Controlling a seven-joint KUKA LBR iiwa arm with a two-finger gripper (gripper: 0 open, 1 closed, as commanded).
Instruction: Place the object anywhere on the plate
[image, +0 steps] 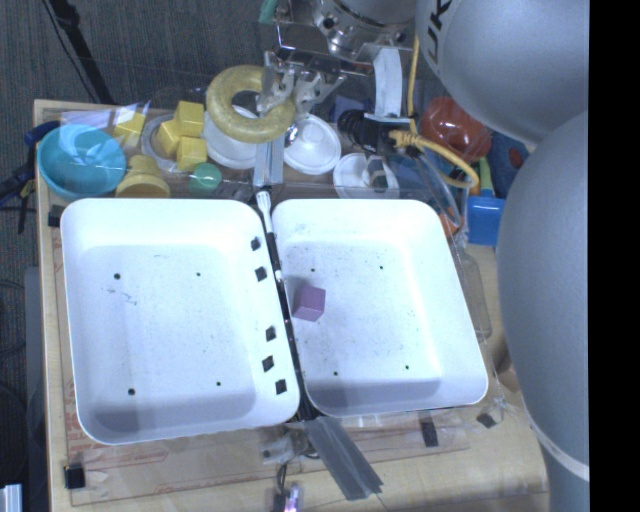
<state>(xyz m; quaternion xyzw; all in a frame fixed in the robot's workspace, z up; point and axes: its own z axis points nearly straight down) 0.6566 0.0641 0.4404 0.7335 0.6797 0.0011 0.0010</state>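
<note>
My gripper (280, 98) hangs past the far rim of the bins, near the top of the view. It is shut on the right side of a pale yellow ring (240, 112), with one finger in the ring's hole and the other outside it. The ring is lifted and tilted over the clutter behind the bins. A small purple cube (309, 301) lies in the right bin (440, 250), near its left wall. Just below the gripper, behind the bins, sit white round dishes (312, 148).
The left bin (90, 300) sits beside the right one, with black clips along the shared wall. Behind the bins are a blue bowl (80, 160), yellow blocks (185, 130), a red object (455, 128) and a blue block (485, 218). The arm's grey body fills the right side.
</note>
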